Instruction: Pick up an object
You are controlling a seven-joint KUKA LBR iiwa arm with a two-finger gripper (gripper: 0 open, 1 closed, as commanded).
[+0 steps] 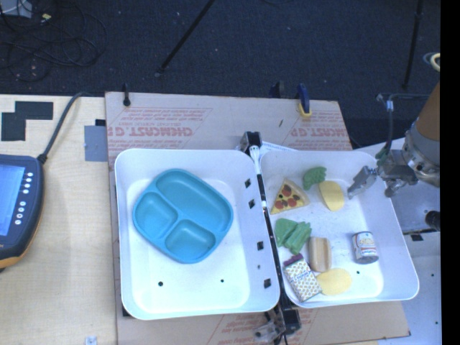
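Objects for picking all lie in the right bin (402,264): a pizza slice (289,197) near its left wall, a green leafy piece (313,176) and a pale yellow piece (332,195) toward the far side, a second green piece (294,233) at centre, a hot-dog bun (319,254) just beside it, a small can (365,247) standing apart on the right, and a checkered packet (302,279) touching a yellow round piece (334,282) at the near edge. Left bin (144,293) carries only a blue divided plate (182,215). Gripper (379,178) sits over the far right corner of the right bin, near the pale yellow piece but clear of it; nothing is seen between the fingers, and whether they are spread or pressed together cannot be told from this view. Judgement: the approach is under way, no grasp yet made. Recommended practice for the step: choose an isolated item, the can or the pale yellow piece being least crowded, centre over it before descending, and keep off the bin wall. The near-edge cluster risks a double contact and is best avoided
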